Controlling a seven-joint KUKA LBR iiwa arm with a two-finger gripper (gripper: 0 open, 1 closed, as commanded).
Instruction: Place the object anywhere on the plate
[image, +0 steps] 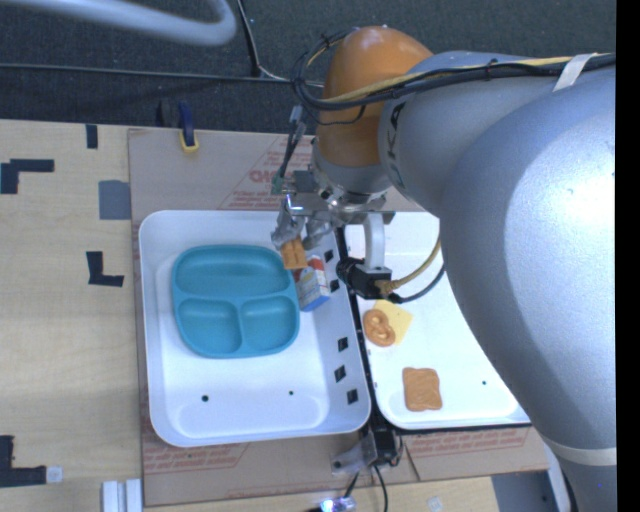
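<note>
My gripper (300, 245) hangs over the right edge of the blue plate (235, 300), which sits in the left bin (165, 400). Between the fingers I see a small object (305, 275), orange top w/ white-blue lower part, so I judge the tool is clamped on it, though the view is tight & I can't be fully sure of the grip. The object hangs just at the plate's right rim, above the near-right compartment's edge.

Step in hand, as I read it: carry over & release on the plate. To do it well I'd shift left a bit more so the object is over the plate proper, not the rim, then come down low before letting go; dropped from the rim it could tip off into the bin.

In the right bin (470, 395): pretzel (379, 327) on a yellow piece, and toast-like item (421, 388). Leave those.
</note>
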